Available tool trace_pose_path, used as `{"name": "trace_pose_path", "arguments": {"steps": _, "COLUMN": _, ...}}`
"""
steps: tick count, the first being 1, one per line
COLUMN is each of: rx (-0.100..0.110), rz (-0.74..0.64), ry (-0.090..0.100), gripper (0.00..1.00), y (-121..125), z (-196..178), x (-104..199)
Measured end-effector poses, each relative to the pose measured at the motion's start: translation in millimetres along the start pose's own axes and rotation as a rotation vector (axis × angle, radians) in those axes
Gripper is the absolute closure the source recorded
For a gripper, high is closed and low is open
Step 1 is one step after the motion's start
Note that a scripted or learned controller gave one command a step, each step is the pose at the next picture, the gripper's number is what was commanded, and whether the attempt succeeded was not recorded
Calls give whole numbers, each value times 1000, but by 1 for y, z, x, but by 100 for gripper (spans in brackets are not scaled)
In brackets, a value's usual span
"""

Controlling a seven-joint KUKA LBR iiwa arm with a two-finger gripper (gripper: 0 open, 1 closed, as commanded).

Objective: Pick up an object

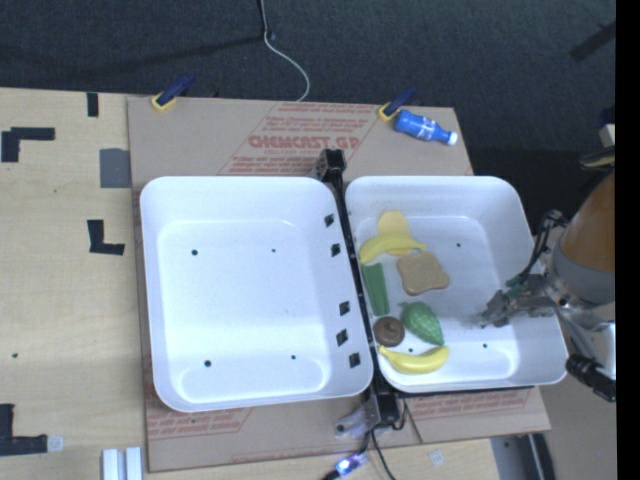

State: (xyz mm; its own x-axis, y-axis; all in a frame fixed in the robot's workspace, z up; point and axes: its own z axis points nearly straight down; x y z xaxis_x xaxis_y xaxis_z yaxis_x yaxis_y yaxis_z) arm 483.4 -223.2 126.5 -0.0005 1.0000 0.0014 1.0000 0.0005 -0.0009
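Observation:
The right bin [500,203] holds several toy foods along its left side: a yellow banana [391,238] at the top, a brown bread slice [423,274], a green cucumber stick [375,288], a dark green leafy piece [422,321], a brown round item [388,330] and a second yellow banana [414,359] at the bottom. My gripper [495,313] reaches in from the right edge and hangs low over the bin's bare right half, right of the food pile. Nothing shows between its fingertips.
The left bin [160,268] lies beside the right one, joined by a black clamp strip [342,268]. A blue bottle [424,127] lies on the cardboard behind the bins. The grey arm with its orange band [595,238] stands at the right bin's edge.

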Motion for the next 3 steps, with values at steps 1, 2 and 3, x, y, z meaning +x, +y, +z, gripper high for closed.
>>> {"name": "trace_pose_path", "arguments": {"steps": 1, "rx": 0, "rz": 0, "ry": 0, "gripper": 100, "y": 0, "z": -1, "x": 0}}
{"name": "trace_pose_path", "arguments": {"steps": 2, "rx": 1, "rz": -1, "ry": 1, "gripper": 100, "y": 3, "z": -4, "x": 0}}
{"name": "trace_pose_path", "arguments": {"steps": 3, "rx": 2, "rz": -1, "ry": -1, "gripper": 100, "y": 0, "z": 0, "x": 0}}
